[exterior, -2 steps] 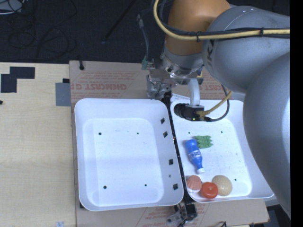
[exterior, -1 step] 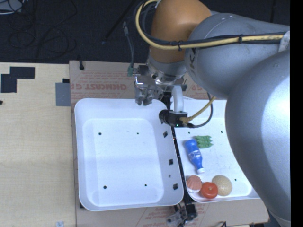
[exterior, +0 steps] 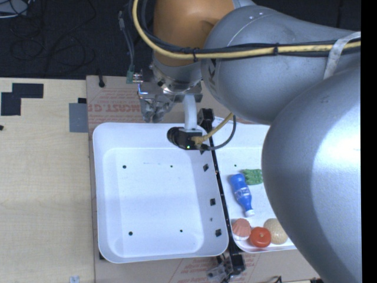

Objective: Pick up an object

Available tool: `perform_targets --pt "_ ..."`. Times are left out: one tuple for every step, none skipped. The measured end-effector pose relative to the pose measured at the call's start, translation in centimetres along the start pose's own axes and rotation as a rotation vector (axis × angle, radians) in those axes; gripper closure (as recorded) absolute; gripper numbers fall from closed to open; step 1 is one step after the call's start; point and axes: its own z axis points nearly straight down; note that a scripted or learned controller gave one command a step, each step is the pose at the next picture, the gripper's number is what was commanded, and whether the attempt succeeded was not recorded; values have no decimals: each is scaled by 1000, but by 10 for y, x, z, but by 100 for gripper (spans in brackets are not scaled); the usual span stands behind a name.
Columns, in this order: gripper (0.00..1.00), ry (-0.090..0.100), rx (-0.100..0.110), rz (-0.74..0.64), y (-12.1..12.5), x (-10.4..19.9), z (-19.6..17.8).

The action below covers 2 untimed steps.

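Two white bins sit on the desk; claw hovers over the left bin's far rim (grip state unclear).

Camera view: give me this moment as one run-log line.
gripper: over far rim of left bin, nothing seen held | right bin: blue bottle, green item, red ball | pick: not done

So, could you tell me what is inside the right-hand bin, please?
A blue bottle, a green item, a red tomato-like ball, and two pale round things lie in the right bin; the arm covers the rest.
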Motion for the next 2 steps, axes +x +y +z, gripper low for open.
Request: perform_targets --pt "100 1 1 1 0 39 -28" --pt "100 -6 14 8 -28 -3 83"
